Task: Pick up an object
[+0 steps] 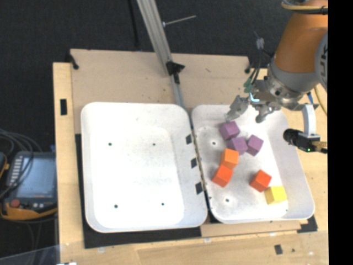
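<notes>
Grey pendant (34, 176) left of wooden bench (138, 70)

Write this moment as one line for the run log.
gripper: open, nothing held, above right bin far edge | nearest: purple block | left bin: no blocks

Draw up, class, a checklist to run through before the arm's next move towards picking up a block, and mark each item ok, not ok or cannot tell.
1. Blocks in right bin: ok, seven there.
2. Gripper over right bin: ok, above its far edge.
3. Fingers open and holding nothing: ok, spread apart, nothing between them.
4. Nearest target: ok, purple block lies just below the gripper.
5. Room around that block: not ok, a second purple block sits close against it.
6. Gripper height above blocks: cannot tell.
</notes>
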Motion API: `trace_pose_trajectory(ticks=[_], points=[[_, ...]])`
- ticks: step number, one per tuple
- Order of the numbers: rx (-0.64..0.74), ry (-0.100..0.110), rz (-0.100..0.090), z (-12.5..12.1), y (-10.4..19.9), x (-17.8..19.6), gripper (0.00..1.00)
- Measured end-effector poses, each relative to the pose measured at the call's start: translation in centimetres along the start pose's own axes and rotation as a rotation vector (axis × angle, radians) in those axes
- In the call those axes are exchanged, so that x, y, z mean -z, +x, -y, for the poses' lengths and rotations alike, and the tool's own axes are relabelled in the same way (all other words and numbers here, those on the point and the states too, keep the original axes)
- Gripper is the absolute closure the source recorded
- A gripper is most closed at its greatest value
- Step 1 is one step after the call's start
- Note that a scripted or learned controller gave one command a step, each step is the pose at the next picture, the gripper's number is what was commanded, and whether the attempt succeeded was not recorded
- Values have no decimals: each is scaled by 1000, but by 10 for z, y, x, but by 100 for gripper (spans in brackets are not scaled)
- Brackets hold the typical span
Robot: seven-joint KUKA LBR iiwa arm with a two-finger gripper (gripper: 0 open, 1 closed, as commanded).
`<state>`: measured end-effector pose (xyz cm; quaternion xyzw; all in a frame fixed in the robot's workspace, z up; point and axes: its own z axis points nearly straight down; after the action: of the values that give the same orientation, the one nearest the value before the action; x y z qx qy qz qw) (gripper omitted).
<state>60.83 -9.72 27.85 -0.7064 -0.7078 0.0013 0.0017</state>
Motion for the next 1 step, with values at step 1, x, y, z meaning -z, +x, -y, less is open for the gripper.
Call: trace_pose_trajectory(ticks=[1], points=[[-1, -5, 0, -1, 0, 3, 0]])
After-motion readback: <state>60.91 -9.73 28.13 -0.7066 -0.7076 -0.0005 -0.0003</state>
